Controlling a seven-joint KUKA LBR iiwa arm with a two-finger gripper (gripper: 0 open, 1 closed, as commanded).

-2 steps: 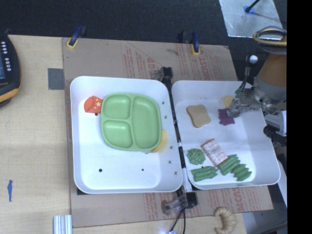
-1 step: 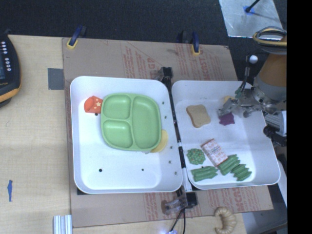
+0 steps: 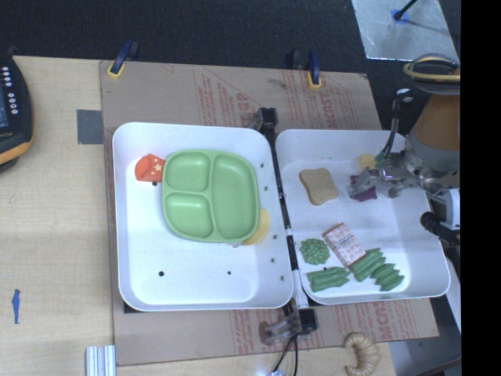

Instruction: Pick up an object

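Down over the right bin (image 3: 438, 284) we go, and the gripper (image 3: 374, 180) sits low at the bin's upper right, its grey arm (image 3: 434, 128) coming in from the right edge with the orange band showing above the wrist. Right at the tip sits a small dark purple object (image 3: 362, 188), touching or nearly touching the gripper's end; whether it is actually between the fingers I cannot tell, and I cannot tell if those fingers are spread or closed, as the metal hardware blurs together there. The purple object is compact, with its slightly longer axis running roughly left to right across the bin. Just above it, by the bin's far wall, peeks a small yellow piece (image 3: 366, 161). To the left of the purple object lies a tan toast-like slice (image 3: 318, 185), tilted, long axis running from upper left to lower right. Lower down, a red-and-white packet (image 3: 344, 244) lies on a diagonal, with a green broccoli-like clump (image 3: 315, 251) just beside it on the left, and green bean pods (image 3: 377, 268) and (image 3: 327, 278) fanned along the near edge. Over in the left bin (image 3: 133, 280), a green divided plate (image 3: 211, 195) rests near the centre, a red item (image 3: 149, 168) with a yellow star touching its upper left corner, a yellow item (image 3: 259, 227) poking out under its lower right.
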